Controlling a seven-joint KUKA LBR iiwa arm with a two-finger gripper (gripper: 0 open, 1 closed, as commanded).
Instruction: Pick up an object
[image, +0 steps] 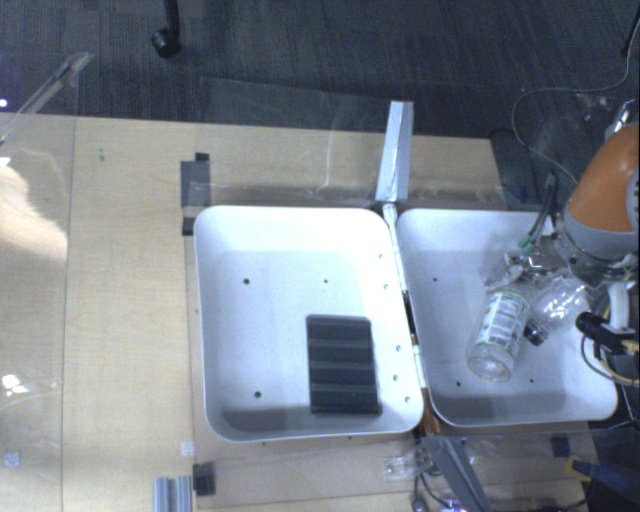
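A clear plastic bottle with a pale printed label (498, 332) lies on its side in the right-hand white bin (450, 390), slanting from its neck at the far right down to its round base at the near left, and it rests roughly in the middle of that bin's floor. The grey arm with the orange band (610, 195) reaches in from the right, and its gripper (545, 272) hangs over the neck end of the bottle, among metal parts and glare from a crumpled bit of clear plastic (562, 298) just beside it; whether the claw is open or closed, and whether it has hold of anything, I cannot tell from this view. The bottle looks empty, so it is probably light, and its thin walls would likely give under a hard squeeze. The smooth round body may be slippery and could roll away from a touch off its centre. The labelled middle seems the best place to grip, across the width, since the label offers a little more friction than bare plastic. A black ribbed rectangular block (342, 365) lies flat in the left-hand white bin (230, 300), toward its near side, well apart from the arm.
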